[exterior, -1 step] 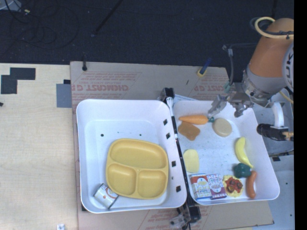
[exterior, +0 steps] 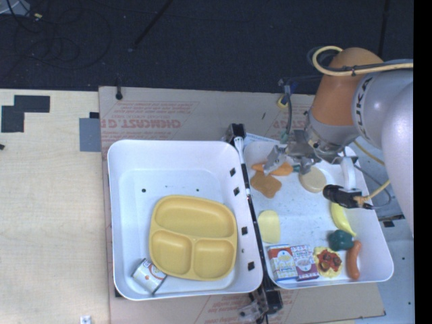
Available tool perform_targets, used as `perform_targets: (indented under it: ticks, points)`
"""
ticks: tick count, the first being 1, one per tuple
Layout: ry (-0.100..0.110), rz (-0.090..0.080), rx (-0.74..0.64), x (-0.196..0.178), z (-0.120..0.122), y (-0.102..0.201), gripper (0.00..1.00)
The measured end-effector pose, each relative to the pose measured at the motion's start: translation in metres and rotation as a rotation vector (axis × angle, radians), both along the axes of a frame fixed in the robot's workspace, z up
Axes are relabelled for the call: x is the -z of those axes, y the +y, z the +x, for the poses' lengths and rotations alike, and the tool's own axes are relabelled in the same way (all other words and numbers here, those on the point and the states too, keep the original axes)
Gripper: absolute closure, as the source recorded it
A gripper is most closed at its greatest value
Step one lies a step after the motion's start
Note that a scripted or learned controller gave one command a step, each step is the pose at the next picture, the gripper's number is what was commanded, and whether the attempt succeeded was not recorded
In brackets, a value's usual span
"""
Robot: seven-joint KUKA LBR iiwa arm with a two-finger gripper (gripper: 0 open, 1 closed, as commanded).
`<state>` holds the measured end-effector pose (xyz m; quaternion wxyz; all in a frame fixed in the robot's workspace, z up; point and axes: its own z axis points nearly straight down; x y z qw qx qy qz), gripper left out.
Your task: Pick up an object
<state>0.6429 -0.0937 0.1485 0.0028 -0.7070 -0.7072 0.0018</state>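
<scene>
— End effector: where is it, and has it got anything?
— It hangs over the far end of the right bin. I cannot tell how far open it is, nor whether it holds anything.
— Take me through from the near edge.
— Left bin: a small carton in the near corner, just beside a yellow plate. Right bin, along the near wall: a printed card, a red and yellow toy, a sausage. Behind them a green piece, a pale yellow block, a banana.
— And farther?
— A cream disc, a brown slice, and an orange piece next to the slice, right at the end effector. Pale table lies left of the bins.
</scene>
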Motion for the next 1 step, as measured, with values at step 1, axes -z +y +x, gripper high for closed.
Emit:
perform_targets:
  ticks: [1]
  points:
    - [-0.007, -0.002, 0.001, 0.0588, 0.0020, 0.0114, 0.00]
